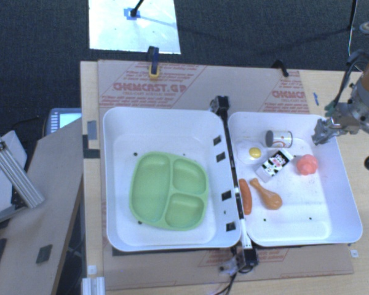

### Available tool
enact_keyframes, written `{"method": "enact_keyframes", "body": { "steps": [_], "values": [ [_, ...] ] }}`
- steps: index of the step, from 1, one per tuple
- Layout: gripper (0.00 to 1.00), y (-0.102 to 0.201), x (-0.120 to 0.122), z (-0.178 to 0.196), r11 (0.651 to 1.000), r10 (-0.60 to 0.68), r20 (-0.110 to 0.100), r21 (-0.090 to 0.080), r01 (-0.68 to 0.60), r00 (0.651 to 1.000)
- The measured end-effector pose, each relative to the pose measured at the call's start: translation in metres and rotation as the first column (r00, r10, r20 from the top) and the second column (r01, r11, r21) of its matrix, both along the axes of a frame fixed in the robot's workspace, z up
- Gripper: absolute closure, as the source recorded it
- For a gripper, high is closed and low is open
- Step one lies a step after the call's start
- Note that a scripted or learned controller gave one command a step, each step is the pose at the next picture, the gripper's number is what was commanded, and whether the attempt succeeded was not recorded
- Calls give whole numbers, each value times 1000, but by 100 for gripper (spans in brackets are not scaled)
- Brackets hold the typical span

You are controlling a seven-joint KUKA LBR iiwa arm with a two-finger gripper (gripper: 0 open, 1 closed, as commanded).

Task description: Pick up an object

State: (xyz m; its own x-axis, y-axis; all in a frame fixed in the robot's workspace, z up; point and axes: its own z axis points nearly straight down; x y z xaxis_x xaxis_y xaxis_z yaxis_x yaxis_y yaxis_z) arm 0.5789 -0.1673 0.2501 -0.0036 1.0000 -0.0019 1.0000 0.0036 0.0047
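While poised above the right bin's (341,183) far right rim, pincer (321,134) state impossible to tell. Approach step only: must descend toward pink ball (306,164) just below, then close.

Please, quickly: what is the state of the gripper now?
Gripper: state cannot be told; it sits over the right bin's far right edge, nothing seen in it.
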Motion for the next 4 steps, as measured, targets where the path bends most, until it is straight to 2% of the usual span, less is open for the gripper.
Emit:
{"method": "enact_keyframes", "body": {
  "steps": [1,2,3,4],
  "values": [
    [100,0,1,38,1000,1,1,0,-1,1000],
    [100,50,-5,34,1000,5,-3,2,-5,1000],
    [100,106,-9,16,1000,6,-3,3,-6,1000],
    [100,148,-6,6,1000,5,-4,3,-5,1000]
  ]
}}
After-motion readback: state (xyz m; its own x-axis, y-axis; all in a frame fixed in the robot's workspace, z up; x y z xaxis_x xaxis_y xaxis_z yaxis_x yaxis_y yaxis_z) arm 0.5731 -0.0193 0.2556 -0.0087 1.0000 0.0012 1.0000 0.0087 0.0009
